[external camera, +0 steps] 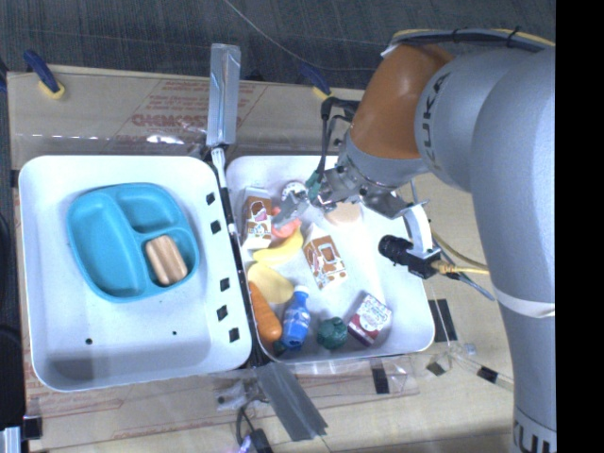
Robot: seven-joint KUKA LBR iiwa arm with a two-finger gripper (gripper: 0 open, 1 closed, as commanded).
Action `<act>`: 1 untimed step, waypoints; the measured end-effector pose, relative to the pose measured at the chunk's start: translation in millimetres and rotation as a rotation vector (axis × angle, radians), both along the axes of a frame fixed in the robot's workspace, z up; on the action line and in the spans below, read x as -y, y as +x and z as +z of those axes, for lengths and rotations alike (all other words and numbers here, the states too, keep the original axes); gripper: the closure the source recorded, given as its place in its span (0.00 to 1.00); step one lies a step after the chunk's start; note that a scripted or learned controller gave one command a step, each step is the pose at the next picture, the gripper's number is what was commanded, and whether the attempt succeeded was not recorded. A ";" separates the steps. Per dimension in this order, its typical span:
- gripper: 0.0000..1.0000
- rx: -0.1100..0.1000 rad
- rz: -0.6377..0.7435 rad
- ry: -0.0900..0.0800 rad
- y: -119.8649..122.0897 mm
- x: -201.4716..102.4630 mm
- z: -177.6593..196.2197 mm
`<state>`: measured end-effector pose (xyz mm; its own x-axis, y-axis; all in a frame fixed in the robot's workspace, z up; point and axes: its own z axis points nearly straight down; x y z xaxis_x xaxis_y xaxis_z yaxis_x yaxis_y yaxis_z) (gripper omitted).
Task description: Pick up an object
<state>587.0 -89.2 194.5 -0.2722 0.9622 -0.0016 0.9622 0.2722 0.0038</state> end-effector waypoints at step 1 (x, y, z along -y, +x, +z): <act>0.00 0.013 -0.151 0.003 36.1 13.5 -81.4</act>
